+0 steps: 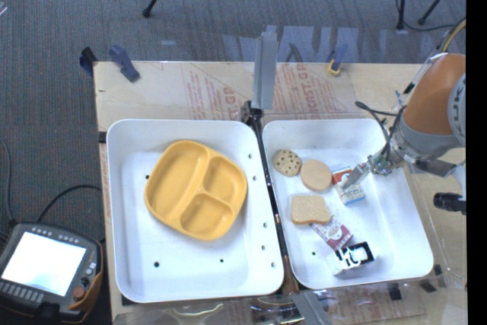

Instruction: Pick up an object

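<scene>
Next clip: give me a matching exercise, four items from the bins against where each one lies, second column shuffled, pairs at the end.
Things:
1. yellow plastic divided plate
2. round chocolate-chip cookie
3. tan toast slice
4. black-and-white packet

Places:
A. right bin, near front edge
B. left bin
C. right bin, far left corner area
D. right bin, just in front of the plain round biscuit

Pairs: 1-B, 2-C, 3-D, 4-A

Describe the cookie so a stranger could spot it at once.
Look in the right bin, at its upper left corner near the divider. The cookie lies beside a plain tan disc, above a bread slice. It alone has dark chips.
</scene>
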Motion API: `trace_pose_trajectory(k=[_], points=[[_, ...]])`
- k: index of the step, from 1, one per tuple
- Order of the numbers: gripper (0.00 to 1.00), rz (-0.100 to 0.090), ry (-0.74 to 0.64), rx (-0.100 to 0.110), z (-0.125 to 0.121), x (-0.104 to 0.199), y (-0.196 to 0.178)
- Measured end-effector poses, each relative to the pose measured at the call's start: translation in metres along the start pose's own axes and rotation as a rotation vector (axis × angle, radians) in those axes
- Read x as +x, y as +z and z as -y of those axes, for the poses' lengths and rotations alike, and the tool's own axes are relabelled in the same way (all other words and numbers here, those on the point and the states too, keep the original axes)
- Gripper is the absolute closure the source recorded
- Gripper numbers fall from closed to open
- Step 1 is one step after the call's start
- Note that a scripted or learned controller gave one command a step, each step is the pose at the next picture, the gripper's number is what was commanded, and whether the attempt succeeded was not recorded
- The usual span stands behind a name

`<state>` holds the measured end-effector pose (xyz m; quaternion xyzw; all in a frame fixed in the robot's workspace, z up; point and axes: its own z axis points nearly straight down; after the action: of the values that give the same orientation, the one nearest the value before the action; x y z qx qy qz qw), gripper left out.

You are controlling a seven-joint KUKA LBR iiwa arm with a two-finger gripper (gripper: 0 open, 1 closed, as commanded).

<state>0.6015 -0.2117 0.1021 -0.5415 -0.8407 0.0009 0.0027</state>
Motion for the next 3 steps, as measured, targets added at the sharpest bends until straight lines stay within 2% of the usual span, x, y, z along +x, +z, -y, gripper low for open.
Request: trace_pose_trajectory(k=[1, 2, 3], points=[[1.0, -0.001, -0.009, 0.003, -0.002, 0.001, -0.008], [0.0, -0.002, -0.011, 0.004, -0.002, 0.002, -0.007], [0.0, 0.003, 0.171, -0.01, -0.021, -0.01, 0.009]])
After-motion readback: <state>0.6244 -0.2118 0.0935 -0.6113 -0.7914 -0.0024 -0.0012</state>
